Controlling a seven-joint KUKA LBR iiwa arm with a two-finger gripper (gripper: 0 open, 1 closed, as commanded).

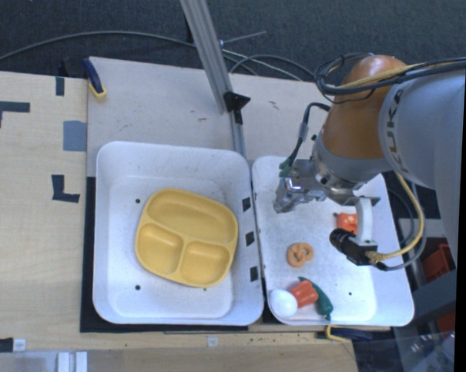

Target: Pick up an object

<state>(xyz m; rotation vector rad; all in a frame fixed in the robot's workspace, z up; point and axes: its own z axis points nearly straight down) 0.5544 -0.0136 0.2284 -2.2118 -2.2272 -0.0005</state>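
Even overhead light, soft shadows, slightly soft focus.

Arm [374, 126] over right bin [390, 304]; pretzel [298, 254], apparently, beneath.

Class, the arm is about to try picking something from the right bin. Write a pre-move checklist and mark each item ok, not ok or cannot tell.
1. Gripper over the right bin: ok.
2. Gripper directly above the pretzel: not ok, pretzel lies nearer the camera.
3. Pretzel apart from other things: ok.
4. White egg free of the red and green vegetable: not ok, touching.
5. Yellow tray lying in the left bin: ok.
6. Gripper opening: cannot tell.
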